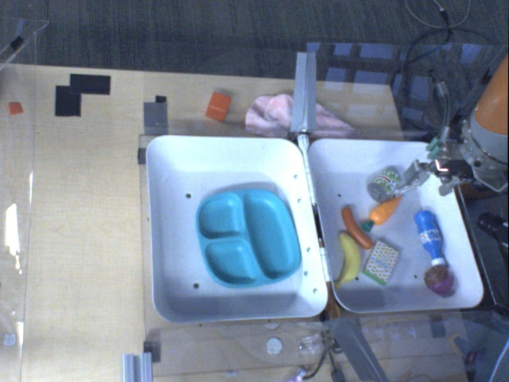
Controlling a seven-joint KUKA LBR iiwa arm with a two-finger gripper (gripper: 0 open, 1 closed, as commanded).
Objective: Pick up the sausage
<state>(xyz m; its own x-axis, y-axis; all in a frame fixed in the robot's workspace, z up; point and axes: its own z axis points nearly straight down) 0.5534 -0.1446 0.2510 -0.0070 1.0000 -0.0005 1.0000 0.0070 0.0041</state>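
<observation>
Near the right bin's [469, 293] far right edge hangs the claw [423, 172], empty, just beside a small can [386, 183]; whether it is spread or pressed together I cannot tell. The sausage [356, 226] lies mid-bin, between a carrot [385, 210] and a banana [348, 259].

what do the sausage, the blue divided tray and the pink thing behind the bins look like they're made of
The small reddish-orange sausage looks like smooth moulded plastic, toy food by its even colour. The blue three-compartment tray also seems plastic, with rounded moulded edges and a soft sheen. The pink crumpled cloth looks like fabric, judging by its folds.
</observation>
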